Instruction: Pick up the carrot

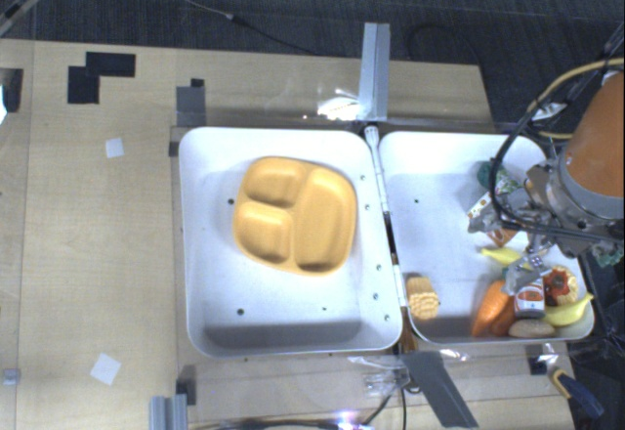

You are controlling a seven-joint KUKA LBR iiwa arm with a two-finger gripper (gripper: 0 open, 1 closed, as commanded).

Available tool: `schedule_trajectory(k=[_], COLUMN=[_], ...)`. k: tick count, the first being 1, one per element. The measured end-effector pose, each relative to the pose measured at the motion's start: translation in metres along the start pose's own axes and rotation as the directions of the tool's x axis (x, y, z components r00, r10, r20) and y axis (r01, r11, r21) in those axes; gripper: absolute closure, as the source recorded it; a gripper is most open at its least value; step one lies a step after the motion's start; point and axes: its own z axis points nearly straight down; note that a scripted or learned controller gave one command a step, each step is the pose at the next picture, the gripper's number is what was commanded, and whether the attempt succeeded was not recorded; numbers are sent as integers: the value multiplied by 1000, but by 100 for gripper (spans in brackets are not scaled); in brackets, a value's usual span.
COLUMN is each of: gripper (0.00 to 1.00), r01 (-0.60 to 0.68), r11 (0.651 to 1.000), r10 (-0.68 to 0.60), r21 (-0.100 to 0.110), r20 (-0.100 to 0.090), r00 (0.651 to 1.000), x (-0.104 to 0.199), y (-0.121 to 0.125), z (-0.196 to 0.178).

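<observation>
No legible text anywhere.
Small bottle [528, 299] in right bin [430, 213] has a white label w/ a dark mark, too small and blurred to read. Crumpled packet [485, 211] by the arm shows print, also unreadable. Black squares [98, 76] on the bench [88, 252] are plain patches, no letters or nos. Yellow tray [295, 213], left bin [210, 223], carrot [490, 309]: no markings seen.

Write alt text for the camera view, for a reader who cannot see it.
The gripper hangs over the right bin, just above the carrot lying near the bin's front edge among other toy food. The left bin holds a yellow divided tray.
</observation>
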Motion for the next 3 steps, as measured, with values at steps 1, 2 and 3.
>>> schedule_trajectory(k=[1, 2, 3], gripper=[0, 0, 0], r01=[-229, -257, -312], r11=[973, 966, 950], r10=[229, 257, 312], r21=[2, 3, 1], r20=[5, 5, 3], r00=[973, 966, 950], x=[-14, -6, 7], y=[-20, 8, -31], z=[146, 146, 146])
